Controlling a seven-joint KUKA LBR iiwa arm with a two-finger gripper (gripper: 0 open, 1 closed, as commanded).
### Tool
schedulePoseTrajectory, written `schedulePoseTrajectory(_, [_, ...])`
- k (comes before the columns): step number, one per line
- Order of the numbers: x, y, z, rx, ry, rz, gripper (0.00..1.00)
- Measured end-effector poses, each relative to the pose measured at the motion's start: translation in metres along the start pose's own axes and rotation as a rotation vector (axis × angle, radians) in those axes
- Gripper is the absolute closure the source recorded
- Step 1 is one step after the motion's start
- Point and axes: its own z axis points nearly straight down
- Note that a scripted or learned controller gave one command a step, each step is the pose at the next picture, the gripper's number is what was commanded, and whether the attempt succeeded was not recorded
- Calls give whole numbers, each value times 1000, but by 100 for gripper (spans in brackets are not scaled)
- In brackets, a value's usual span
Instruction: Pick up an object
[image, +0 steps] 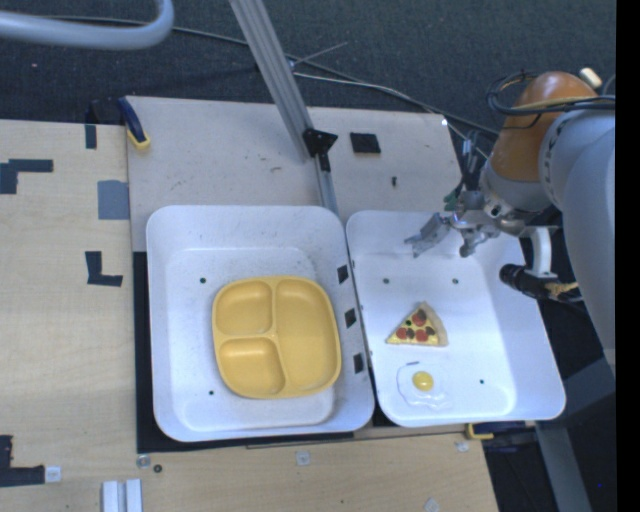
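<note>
A toy pizza slice (418, 327) lies in the middle of the right bin (520, 330). A toy fried egg (422, 383) rests just in front of it, near the bin's front edge. My gripper (440, 244) hovers over the far end of the right bin, well behind the pizza slice. Its fingers (424, 238) are spread apart and open, with nothing between them.
A yellow divided plate (276, 335) sits in the left bin (170, 300). A slanted metal pole (285, 85) rises behind the bins. A yellow-and-blue clamp (134, 124) grips the bench's far left corner. Black cables (540, 282) hang beside the wrist at the right.
</note>
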Motion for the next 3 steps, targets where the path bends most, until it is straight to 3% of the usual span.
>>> schedulePoseTrajectory(1, [0, 1, 41, -6, -2, 0, 0])
schedulePoseTrajectory(2, [0, 2, 27, -10, -5, -1, 100])
schedulePoseTrajectory(3, [-2, 3, -16, -9, 0, 2, 100])
